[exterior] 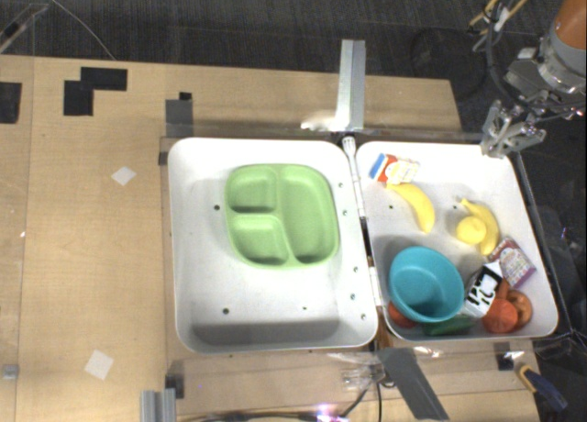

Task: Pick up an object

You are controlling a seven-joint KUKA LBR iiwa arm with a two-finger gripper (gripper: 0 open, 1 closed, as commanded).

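Claw (510, 133) above right bin's (541, 227) far corner; carton (483, 288) lettering unreadable

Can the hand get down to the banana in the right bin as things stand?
Probably yes. The banana lies bare in the right bin, nothing on top; the hand hangs over the bin's far right corner.

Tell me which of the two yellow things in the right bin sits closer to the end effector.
The yellow piece by the right bin's right wall. It lies right of the banana, which sits nearer the bin's middle, farther from the end effector at the far right corner.
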